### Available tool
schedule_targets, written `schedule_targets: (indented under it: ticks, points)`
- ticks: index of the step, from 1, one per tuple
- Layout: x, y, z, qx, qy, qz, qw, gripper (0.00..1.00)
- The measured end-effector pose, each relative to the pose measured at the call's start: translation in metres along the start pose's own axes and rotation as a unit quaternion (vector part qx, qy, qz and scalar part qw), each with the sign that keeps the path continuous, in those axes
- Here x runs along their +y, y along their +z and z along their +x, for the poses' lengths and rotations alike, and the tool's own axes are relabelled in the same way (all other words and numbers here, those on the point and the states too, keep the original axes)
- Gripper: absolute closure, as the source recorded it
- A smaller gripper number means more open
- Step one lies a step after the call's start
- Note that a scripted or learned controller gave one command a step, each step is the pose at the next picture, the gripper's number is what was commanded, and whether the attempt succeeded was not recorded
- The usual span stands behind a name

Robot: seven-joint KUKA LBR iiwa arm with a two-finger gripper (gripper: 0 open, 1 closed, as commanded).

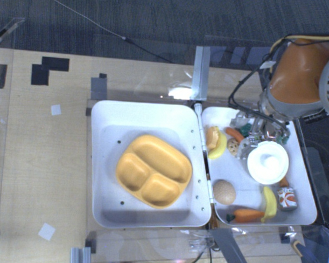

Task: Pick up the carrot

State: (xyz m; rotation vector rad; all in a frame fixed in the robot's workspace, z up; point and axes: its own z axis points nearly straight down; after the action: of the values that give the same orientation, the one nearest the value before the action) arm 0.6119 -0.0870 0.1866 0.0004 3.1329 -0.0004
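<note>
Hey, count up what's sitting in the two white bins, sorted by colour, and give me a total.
Yellow: 3, the divided tray, a banana, another banana
Orange: 3, the carrot, a second carrot-like piece, a small carton
White: 1, the round lid
Tan: 1, the egg-shaped ball
Total: 8, leaving out small items under the gripper that are too cluttered to tell.

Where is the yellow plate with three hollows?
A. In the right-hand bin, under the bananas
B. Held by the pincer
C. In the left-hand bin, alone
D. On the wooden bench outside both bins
C: the yellow plate lies flat in the left bin, with no other object beside it there.
</note>
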Motion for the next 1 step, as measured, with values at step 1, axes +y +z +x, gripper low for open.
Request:
schedule_targets:
  ticks: [1]
  points:
    - [0.0039,0.0639,0.0542,0.003,0.029,-0.001,0.9996,0.00]
